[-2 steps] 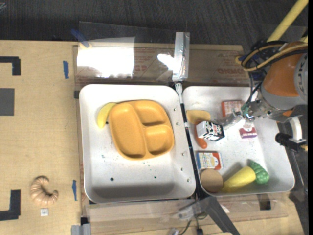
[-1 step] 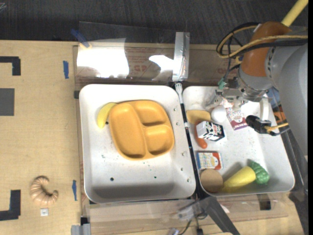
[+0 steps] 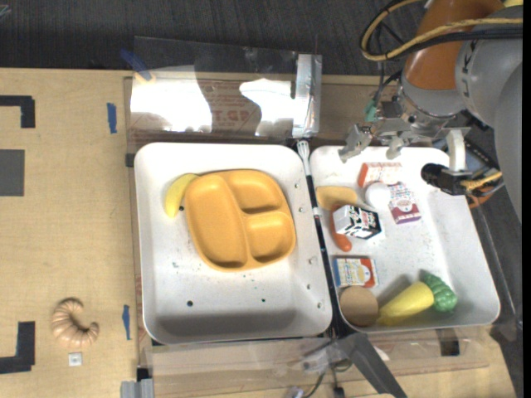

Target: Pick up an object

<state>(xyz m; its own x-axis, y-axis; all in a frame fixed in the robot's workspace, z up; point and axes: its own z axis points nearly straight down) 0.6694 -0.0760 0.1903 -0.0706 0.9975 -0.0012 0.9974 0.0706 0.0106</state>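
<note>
while gripper (image 3: 375, 142) hovers, fingers spread, empty | corn (image 3: 417, 298) long axis slants, green end up-right

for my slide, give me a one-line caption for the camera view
Gripper poised over the right bin's far edge above mixed toy groceries; yellow divided tray fills the left bin.

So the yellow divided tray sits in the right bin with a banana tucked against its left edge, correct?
Not quite. The camera view shows the yellow divided tray in the left bin, not the right one. The rest holds: a banana is tucked against the tray's left edge.
</note>
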